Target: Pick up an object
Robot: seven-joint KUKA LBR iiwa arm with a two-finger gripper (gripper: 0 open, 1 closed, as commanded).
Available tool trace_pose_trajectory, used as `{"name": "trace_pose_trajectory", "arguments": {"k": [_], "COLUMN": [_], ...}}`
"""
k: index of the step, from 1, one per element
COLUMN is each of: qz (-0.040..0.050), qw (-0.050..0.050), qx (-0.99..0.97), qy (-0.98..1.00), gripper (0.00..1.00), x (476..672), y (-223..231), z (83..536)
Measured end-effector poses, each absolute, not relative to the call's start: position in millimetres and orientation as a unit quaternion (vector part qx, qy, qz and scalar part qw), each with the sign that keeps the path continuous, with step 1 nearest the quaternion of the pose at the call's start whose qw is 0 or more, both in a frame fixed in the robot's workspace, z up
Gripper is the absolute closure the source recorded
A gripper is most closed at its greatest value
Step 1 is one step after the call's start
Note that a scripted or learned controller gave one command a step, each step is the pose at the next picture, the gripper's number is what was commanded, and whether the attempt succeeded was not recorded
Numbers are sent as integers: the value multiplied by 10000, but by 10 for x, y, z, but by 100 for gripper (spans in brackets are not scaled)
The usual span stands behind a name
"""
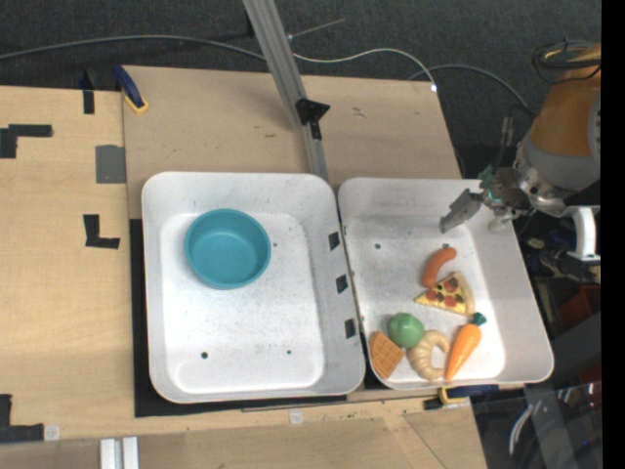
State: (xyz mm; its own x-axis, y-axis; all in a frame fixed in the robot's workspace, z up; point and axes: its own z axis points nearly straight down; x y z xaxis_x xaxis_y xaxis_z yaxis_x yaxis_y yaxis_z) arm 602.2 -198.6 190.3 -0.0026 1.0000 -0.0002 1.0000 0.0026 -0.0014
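Hovering over the right bin's (391, 195) far right rim, the gripper (457, 213) (fingers unreadable, grasping nothing visible) hangs above the sausage (437, 265), well apart from it; pizza slice (447, 294) sits just below.

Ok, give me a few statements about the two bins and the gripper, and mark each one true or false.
1. The blue bowl sits in the left bin. True.
2. The carrot lies in the left bin. False: it lies in the right bin.
3. The gripper holds the pizza slice. False: the slice lies on the bin floor, apart from the gripper.
4. The sausage lies just above the pizza slice in the view. True.
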Motion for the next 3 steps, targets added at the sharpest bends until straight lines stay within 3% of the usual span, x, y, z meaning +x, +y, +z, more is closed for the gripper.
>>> {"name": "trace_pose_trajectory", "arguments": {"k": [1, 3], "qz": [8, 22], "qw": [4, 24], "qx": [-7062, -7062], "qy": [-7080, -7080], "gripper": [0, 0], "x": [6022, 6014], "y": [-1986, -1914], "z": [1904, 915]}}
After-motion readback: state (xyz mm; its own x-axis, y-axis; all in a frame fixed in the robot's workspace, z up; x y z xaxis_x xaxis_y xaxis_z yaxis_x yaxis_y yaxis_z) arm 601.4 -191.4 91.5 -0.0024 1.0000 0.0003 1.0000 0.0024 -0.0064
